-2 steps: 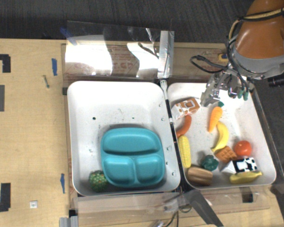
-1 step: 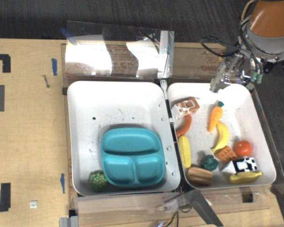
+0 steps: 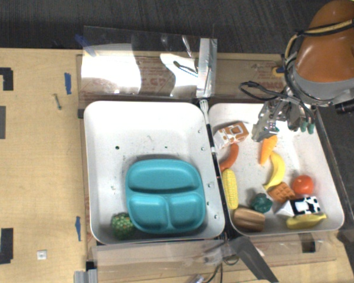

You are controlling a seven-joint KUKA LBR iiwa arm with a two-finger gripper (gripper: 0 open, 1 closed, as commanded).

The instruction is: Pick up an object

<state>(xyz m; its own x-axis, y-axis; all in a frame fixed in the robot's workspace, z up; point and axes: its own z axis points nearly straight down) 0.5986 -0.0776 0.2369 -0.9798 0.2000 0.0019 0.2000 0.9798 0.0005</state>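
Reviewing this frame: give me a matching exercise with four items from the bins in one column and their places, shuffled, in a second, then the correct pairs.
Items
1. teal tray
2. corn
3. tomato
4. carrot

Places
A. just below the end effector
B. right bin, near its right wall
C. left bin, toward the front
D. right bin, along its left wall

Pairs: 1-C, 2-D, 3-B, 4-A
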